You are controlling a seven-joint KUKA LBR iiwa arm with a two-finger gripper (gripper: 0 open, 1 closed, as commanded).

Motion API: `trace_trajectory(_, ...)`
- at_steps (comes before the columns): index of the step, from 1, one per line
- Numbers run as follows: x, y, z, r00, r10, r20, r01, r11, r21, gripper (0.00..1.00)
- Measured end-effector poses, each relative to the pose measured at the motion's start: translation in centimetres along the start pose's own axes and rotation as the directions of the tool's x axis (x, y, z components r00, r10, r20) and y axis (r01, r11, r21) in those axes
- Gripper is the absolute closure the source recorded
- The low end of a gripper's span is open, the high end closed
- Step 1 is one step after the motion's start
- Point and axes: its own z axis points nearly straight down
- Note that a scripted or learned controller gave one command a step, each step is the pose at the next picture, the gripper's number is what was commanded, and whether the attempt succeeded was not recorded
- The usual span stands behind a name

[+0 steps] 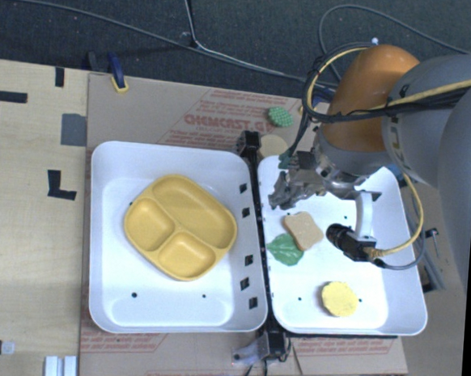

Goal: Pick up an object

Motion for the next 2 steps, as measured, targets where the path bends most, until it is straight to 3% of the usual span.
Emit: trace_trajectory(2,10.4,-2.2,-1.3,1.000,-0.003,-0.001,0.003,1.000,-0.003,1.00)
